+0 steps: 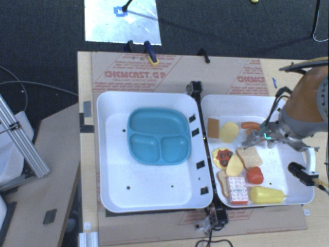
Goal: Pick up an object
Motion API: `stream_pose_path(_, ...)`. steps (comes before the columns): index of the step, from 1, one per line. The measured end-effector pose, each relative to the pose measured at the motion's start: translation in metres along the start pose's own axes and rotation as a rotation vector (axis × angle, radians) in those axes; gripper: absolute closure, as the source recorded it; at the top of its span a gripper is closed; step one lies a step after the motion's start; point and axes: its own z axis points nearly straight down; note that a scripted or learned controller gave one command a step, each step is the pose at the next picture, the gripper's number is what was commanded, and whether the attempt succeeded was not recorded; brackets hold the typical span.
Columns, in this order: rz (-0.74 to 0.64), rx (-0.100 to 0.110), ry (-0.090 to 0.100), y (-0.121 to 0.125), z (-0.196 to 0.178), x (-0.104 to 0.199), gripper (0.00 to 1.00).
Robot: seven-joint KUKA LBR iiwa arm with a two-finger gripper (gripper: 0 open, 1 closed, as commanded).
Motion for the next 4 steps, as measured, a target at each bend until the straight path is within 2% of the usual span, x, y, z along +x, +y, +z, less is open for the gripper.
stream_pose_path(1,0.0,0.014,0.003,-0.076,0.014,0.018,0.0)
stream_pose_path(2,0.0,0.003,-0.001,-0.071,0.002,0.017,1.0)
stream_pose_path(3,0.0,0.005,-0.001,-0.072,0.002,0.017,0.0)
stream_pose_path(4,-0.004,0.011,0.003,-0.075,0.014,0.038,0.0)
